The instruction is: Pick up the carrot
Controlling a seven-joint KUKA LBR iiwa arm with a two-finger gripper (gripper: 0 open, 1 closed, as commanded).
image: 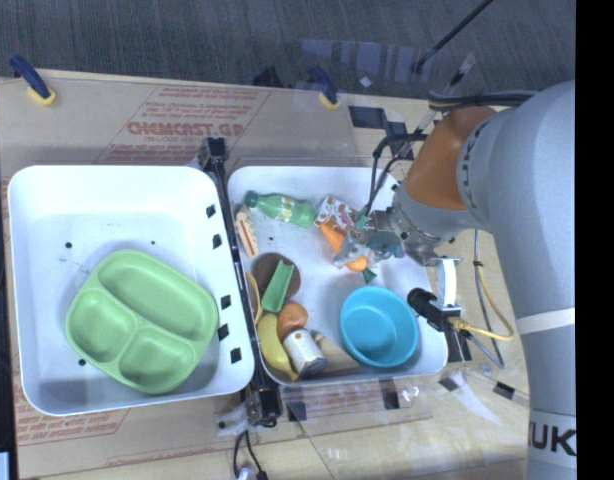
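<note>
In the right bin [287, 180], you see the carrot [336, 236] as a short orange piece, partly hidden, lying just above the blue bowl [379, 328] and beside a crumpled snack packet [333, 211]. The gripper [370, 240] sits directly over it, above the bowl; you cannot tell how the claw is set. A green bottle [281, 208] lies up and left of the bowl.

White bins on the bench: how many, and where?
2. The left shallow white plastic bin holds a green divided plate; the right shallow white plastic bin sits against it, beneath the gripper.
</note>
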